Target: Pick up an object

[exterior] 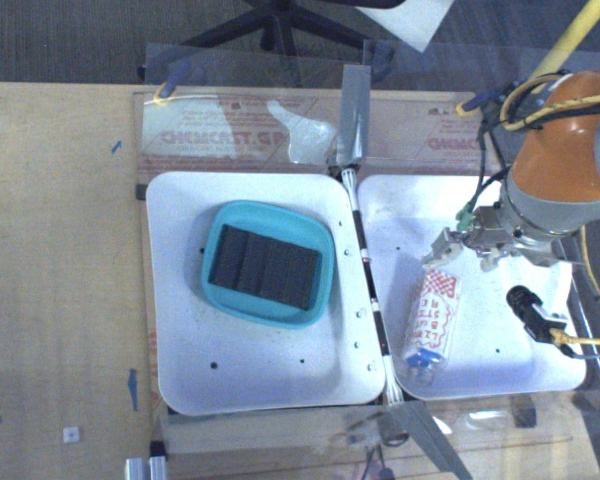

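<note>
Two bins, and my pincer (460,248) by the bottle (434,313).
The left bin (180,368) holds a blue dish (220,223) with a dark block (264,266) in it. In the right bin (390,208) the bottle lies, blue cap nearest, its red-and-white label too small to read. My pincer hangs at its far end; clenched or released, I cannot tell.

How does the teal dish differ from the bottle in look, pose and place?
The teal dish is wide and flat; the bottle is long and narrow. The dish sits flat in the left bin, holding a black block; the bottle lies on its side in the right bin, near the pincer. Both rest on bin floors.
</note>
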`<state>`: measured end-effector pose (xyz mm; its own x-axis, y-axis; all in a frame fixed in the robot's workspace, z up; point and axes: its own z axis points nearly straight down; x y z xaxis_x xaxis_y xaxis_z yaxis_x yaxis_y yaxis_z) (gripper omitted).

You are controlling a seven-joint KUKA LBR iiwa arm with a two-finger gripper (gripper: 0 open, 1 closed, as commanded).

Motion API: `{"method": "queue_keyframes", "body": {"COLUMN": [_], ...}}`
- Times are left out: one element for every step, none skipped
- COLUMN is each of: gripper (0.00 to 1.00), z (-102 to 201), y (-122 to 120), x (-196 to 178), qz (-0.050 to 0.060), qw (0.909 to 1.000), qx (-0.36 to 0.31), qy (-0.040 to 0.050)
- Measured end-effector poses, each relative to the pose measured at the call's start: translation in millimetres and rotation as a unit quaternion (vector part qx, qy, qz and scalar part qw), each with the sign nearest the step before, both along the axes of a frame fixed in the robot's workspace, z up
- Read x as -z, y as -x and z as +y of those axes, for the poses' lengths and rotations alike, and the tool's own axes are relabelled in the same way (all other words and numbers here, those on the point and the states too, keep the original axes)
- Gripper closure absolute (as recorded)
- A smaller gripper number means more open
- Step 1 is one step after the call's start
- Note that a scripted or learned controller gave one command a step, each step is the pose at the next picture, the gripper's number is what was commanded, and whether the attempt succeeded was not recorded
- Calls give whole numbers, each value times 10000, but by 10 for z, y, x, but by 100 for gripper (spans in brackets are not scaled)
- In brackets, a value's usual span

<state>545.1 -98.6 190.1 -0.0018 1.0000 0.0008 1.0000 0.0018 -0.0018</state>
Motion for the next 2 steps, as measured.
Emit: {"method": "queue_keyframes", "body": {"gripper": [100, 0], "z": [-8, -10], "y": [-8, -7], "x": [-98, -98], "qz": [-11, -10], "qw": [10000, 10000], "qx": [8, 10], "qy": [2, 3]}}
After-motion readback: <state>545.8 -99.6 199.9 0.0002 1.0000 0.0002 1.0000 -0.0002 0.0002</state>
